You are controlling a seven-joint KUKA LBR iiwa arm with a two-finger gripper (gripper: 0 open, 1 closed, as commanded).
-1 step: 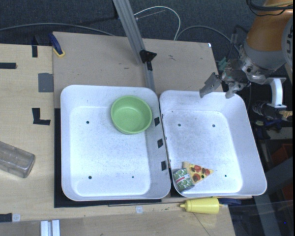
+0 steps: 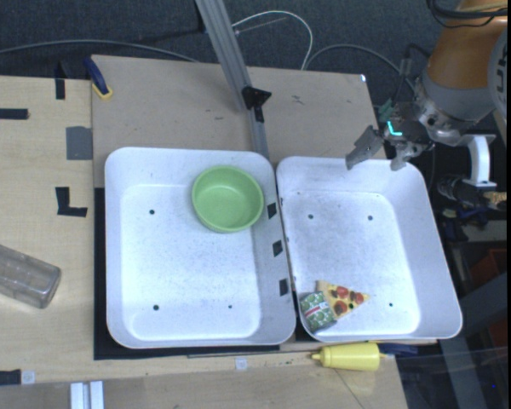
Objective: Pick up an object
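Observation:
A green bowl (image 2: 227, 198) sits in the left bin (image 2: 136, 254), near its back right corner. In the right bin (image 2: 409, 254), a pizza-slice toy (image 2: 343, 297) and a small green printed packet (image 2: 317, 310) lie together at the front left. My gripper (image 2: 380, 153) hangs above the back right rim of the right bin, far from every object. Its two fingers are spread apart with nothing between them.
A yellow bottle (image 2: 351, 357) lies on the bench just in front of the right bin. A clear plastic container (image 2: 17, 273) lies at the far left. A grey pole (image 2: 230, 49) slants down to the bins' back edge. Cables run behind the bench.

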